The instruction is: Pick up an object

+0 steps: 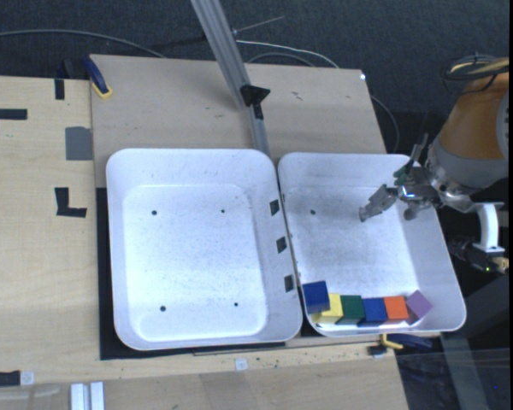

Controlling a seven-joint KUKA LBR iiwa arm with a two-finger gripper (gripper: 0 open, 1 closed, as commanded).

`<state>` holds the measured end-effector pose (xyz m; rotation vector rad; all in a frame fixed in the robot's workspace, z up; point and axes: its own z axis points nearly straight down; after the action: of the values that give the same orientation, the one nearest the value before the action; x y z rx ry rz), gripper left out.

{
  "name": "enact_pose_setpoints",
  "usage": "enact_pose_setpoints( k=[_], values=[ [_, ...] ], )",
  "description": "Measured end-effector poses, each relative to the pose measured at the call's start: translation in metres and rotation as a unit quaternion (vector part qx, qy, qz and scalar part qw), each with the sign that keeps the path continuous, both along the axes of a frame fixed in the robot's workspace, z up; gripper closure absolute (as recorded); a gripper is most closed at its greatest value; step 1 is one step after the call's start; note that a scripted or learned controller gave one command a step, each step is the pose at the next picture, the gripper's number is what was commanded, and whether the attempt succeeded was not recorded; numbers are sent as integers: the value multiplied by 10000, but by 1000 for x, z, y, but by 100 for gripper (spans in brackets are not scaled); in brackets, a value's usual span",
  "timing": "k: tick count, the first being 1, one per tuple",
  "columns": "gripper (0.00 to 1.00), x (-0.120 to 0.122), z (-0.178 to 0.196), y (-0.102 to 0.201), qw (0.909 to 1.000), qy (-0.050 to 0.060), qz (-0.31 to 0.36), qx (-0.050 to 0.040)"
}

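Observation:
Along the near wall of the right bin [342,173] lies a row of small blocks: a blue block [315,295] on a yellow block [330,312], then a green block [352,307], another blue block [374,310], an orange block [396,308] and a purple block [419,303]. My gripper [392,203] hangs over the upper right part of that bin, well above and behind the blocks. Its fingers are spread apart with nothing between them.
The left bin [188,246] sits beside the right one, with black clips [280,244] on the shared edge. A slanted metal pole [227,45] rises behind the bins. Cables run across the back of the bench.

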<state>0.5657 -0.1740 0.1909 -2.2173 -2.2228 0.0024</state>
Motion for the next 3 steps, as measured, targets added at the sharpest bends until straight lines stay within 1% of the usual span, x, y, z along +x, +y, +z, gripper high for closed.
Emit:
enact_pose_setpoints(
  k=[1,2,3],
  values=[
    [0,-5,43,-29,10000,-28,-16,-14],
    [0,3,105,-34,10000,-43,-4,-15],
    [0,7,-15,-34,10000,32,-10,7]
  ],
)
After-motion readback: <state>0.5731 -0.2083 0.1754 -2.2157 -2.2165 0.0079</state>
